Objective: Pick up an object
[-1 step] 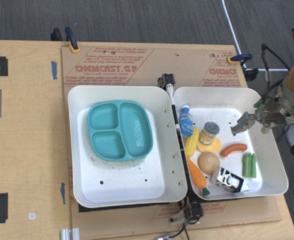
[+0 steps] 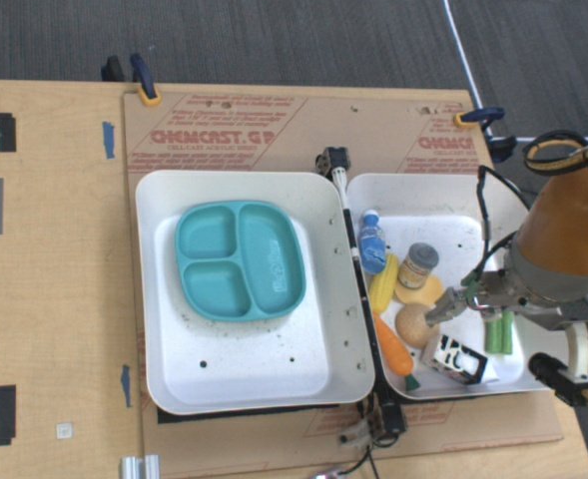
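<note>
Black-and-white box [image 2: 460,359] lies at 6 o'clock in right bin [image 2: 443,193], flat, long axis running 10-to-4, just beside orange carrot [image 2: 394,345]. Gripper [image 2: 451,307] hovers just above it near the round potato [image 2: 412,323]; can't tell jaws' state. Teal plate [image 2: 241,260] sits in left bin [image 2: 154,297].

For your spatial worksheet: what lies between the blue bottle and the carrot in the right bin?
In the camera view, a banana lies between the bottle and the carrot.

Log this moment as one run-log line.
phase: reaching | gripper: low in right bin, beside potato | grasp: none seen | left bin: teal divided plate
</note>
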